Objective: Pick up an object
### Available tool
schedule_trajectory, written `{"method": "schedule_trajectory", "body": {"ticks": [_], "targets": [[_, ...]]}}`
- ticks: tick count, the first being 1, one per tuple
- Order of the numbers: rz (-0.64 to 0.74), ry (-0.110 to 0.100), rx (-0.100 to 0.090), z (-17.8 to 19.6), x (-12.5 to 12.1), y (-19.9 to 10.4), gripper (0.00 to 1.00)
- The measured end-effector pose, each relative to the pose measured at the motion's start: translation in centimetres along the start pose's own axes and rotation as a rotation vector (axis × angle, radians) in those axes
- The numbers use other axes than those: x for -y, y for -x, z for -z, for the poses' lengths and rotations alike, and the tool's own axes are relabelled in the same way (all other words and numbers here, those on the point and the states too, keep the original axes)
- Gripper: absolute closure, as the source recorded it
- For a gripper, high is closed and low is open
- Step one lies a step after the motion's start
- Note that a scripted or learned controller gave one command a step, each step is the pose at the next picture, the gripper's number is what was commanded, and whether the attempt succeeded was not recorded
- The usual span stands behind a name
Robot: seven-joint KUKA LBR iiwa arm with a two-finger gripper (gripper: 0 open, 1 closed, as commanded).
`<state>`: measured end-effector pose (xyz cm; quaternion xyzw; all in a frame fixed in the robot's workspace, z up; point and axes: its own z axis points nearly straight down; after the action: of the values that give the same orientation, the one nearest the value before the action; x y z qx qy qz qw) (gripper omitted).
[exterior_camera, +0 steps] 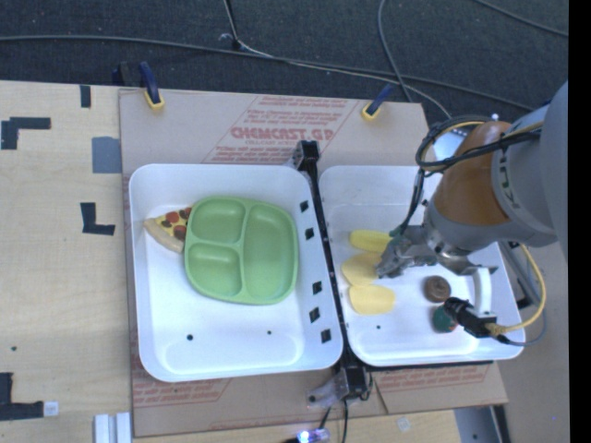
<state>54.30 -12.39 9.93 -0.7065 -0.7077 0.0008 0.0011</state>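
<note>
My gripper (394,257) is low in the right bin (406,349), reaching in from the right under the orange band of the arm (471,187). Three yellow pieces lie at the bin's left side: one (368,240) just left of the gripper tip, one (356,270) touching or just under it, and one (371,298) a little nearer the front. A brown round object (437,289) and a dark green object (447,318) lie to the right of them. The arm's wrist hides part of the bin floor.
The left bin (157,340) holds a green divided plate (242,249) with a pizza slice (169,227) beside its left edge. A black divider with clips (318,247) runs between the bins. A yellow cable (517,317) loops at the right bin's edge.
</note>
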Motion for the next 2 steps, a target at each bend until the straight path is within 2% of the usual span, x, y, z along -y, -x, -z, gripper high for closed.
{"method": "schedule_trajectory", "body": {"ticks": [2], "targets": [[0.000,0.006,0.001,10.1,-1.3,-1.0,1.00]]}}
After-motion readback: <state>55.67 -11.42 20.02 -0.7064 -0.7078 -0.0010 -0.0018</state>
